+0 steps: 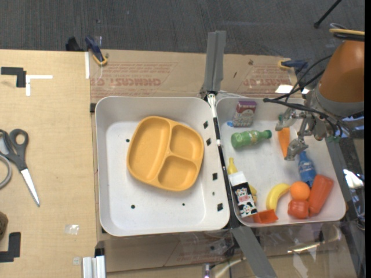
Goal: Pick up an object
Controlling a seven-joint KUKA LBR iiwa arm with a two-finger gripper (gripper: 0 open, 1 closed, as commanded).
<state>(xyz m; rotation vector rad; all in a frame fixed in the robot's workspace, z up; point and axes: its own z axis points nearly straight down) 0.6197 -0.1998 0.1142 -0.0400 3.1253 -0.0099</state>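
Note:
The right bin [264, 164] holds several objects. Among them are a purple box [245, 113], a green bottle [250, 137], a carrot [283, 143], a blue bottle [306, 171], a banana [277, 194] and an orange [299, 190]. There is also a red-orange bottle [320, 192], a red fruit [297, 209] and a cow-print bottle with a yellow cap [242, 192]. My gripper [296, 139] hangs over the bin's right side, just right of the carrot and above the blue bottle. Nothing visibly hangs from it.
The left bin [110, 172] holds a yellow divided plate [166, 153]. Scissors [22, 161] lie on the bench at far left. A flat red piece [266, 216] sits at the right bin's front wall. Cables trail from the arm [346, 74] at the right.

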